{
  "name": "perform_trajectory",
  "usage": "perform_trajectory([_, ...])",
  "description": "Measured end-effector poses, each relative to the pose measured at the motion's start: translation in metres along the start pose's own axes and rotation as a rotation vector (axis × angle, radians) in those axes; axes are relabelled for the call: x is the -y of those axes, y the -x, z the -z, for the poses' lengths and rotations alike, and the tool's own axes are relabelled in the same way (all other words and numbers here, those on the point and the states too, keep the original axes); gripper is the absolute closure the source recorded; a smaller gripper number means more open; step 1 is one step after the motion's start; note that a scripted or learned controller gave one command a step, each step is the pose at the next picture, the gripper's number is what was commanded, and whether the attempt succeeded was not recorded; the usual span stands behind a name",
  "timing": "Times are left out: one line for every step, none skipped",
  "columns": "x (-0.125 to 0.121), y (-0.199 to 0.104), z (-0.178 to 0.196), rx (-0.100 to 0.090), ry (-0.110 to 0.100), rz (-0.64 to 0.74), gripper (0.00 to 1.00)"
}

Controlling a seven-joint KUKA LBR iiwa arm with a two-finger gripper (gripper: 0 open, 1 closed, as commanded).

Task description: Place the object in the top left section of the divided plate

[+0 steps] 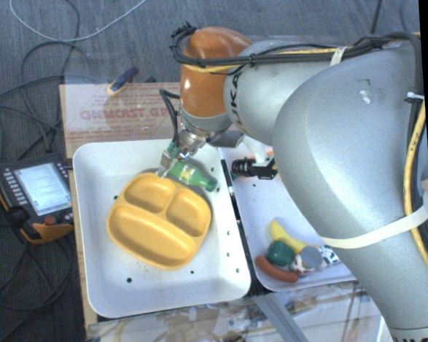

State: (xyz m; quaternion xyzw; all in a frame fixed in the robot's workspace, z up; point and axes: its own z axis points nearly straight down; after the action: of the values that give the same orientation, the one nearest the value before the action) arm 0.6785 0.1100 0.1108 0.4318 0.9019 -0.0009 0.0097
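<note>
The big grey arm (pixel 327 122) bends down over the left white bin (pixel 98 284) on the desk, its claw (pixel 175 156) at the far edge of the yellow plate (pixel 159 219) gripping a green bottle (pixel 192 177), though its fingers are hard to see.

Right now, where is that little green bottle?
The green bottle lies in the left bin, at the yellow divided plate's upper right edge, just under the gripper.
</note>
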Motion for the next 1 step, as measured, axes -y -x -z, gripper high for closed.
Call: perform_trajectory([0.0,-0.0006,0.009,-0.003,-0.001,-0.001,1.0])
